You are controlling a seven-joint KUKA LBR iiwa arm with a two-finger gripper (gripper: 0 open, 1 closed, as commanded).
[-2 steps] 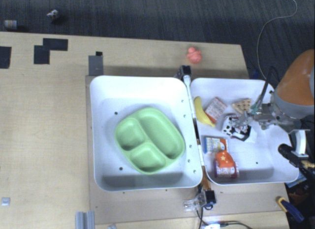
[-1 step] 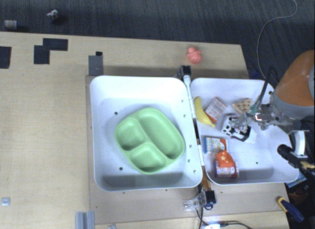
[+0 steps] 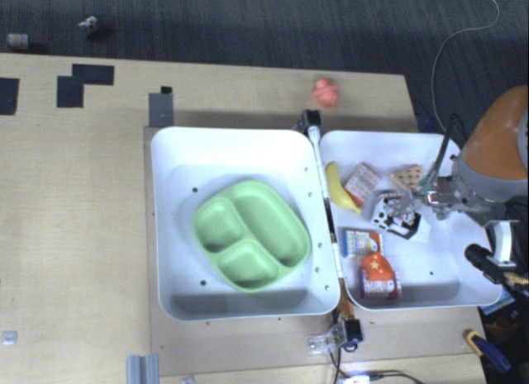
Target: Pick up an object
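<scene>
The hand (image 3: 402, 209) reaches into the right bin (image 3: 463, 287) from the side because the small things lie there. It sits low over a black and white thing (image 3: 395, 220). I cannot tell how it is set. The green plate (image 3: 250, 234) lies alone in the left bin (image 3: 178, 291).

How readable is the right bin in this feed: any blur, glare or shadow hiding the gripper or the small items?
Camera view: soft overall, small items lack crisp edges. The gripper merges with the black-and-white object beneath it, so its fingers are unreadable. The right bin is bright, with mild washout on its floor. The green tray in the left bin reads clearly, with shadow along that bin's near wall.
</scene>
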